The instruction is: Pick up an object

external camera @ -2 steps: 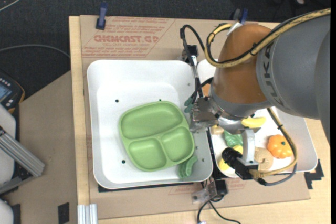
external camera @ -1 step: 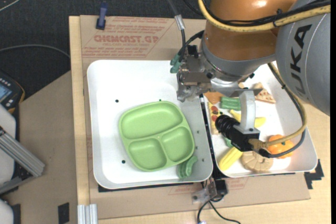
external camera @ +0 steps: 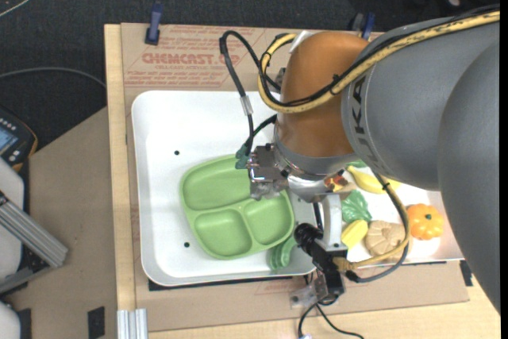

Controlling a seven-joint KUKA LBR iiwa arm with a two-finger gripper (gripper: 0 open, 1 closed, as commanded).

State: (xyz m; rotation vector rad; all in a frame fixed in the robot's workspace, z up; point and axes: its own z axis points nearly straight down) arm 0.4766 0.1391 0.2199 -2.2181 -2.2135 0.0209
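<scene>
A pale green, three-compartment plastic tray (external camera: 234,206) is lying in the plain white shallow left bin (external camera: 159,171), which is showing two small black dots on its floor. At three o'clock from the tray, a yellow banana-shaped toy (external camera: 367,180), a darker green leafy toy (external camera: 355,206), a tan ridged piece (external camera: 382,238) and an orange pumpkin-shaped toy (external camera: 423,221) are sitting together. The grey arm's orange wrist band (external camera: 317,103) is gleaming above, with yellow-and-black cable (external camera: 413,36) crossing it. Red lettering is running across the tan cardboard sheet (external camera: 182,59) at twelve o'clock.

Grey arm (external camera: 444,91), orange band (external camera: 317,99), black and yellow cables (external camera: 238,83).
</scene>
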